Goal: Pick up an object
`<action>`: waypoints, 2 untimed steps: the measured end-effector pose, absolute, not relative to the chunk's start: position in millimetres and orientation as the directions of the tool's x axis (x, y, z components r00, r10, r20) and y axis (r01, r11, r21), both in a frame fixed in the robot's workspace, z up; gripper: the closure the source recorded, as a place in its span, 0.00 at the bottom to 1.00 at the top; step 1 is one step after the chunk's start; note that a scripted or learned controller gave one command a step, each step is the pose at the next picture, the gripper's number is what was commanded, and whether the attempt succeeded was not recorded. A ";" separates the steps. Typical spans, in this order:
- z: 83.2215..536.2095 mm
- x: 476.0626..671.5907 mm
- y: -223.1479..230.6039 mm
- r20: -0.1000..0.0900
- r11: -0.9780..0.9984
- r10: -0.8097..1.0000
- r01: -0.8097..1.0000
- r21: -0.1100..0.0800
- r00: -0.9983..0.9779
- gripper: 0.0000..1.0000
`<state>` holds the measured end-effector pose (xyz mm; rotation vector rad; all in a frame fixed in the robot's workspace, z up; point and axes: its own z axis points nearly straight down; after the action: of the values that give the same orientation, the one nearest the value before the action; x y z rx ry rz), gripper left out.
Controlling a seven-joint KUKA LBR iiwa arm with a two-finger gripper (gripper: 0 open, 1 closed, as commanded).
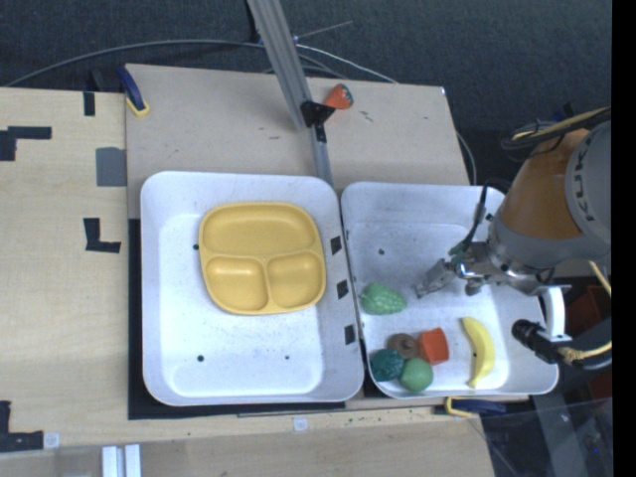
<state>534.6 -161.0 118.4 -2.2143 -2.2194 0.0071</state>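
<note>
My gripper hangs over the middle of the right bin, reaching in from the right. It is just to the right of a pale green crumpled object and nothing shows in its grasp. Toward the bin's front lie a brown ring, a red block, a yellow banana, a dark teal lump and a green ball. The banana lies below and to the right of the gripper.
A yellow compartment plate rests in the left bin. A grey pole with an orange-tipped clamp crosses the bench behind the bins. Dividers stand between the two bins.
</note>
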 end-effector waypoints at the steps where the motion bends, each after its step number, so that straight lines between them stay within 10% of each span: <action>1: 131.9 535.9 -161.0 0.001 0.003 1.000 1.000 -0.003 -0.003 1.00; 2: 174.9 541.1 -159.3 -0.001 0.002 1.000 1.000 0.003 -0.002 1.00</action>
<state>541.1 -159.3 174.9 -2.2209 -2.2255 -0.0022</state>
